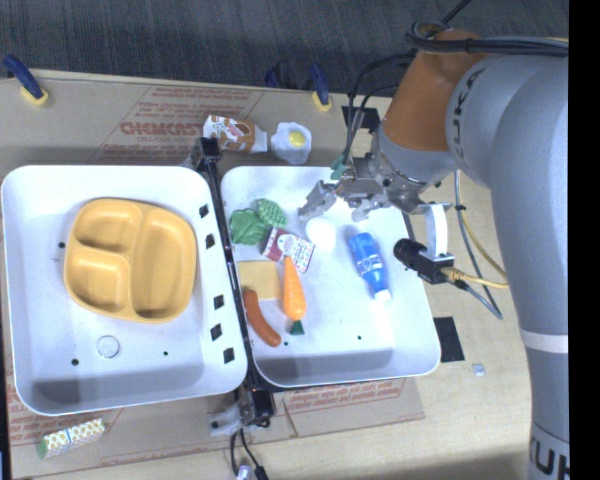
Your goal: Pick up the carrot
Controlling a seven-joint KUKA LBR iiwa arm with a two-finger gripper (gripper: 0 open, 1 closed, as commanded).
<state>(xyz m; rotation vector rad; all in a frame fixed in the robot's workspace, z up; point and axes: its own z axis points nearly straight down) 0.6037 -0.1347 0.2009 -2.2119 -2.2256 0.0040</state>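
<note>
A robotics lab: clamped cardboard bench (180,108), two white bins (20,268), and a cabled arm (500,98).

Dark carpet (180,18) beyond cardboard-topped bench (160,108)

Both white bins (20,268) look like smooth moulded plastic with a slight sheen; the yellow divided tray (130,258) is matt plastic; the carrot (294,290) and the sausage (261,320) have the glossy, even skin of toy plastic; the blue bottle (366,258) shines likewise; the sheet (160,118) under the bins is matt brown cardboard, printed in red; the gripper (342,200) is bare grey metal; the arm's shell (520,138) is smooth, satin grey.
</note>
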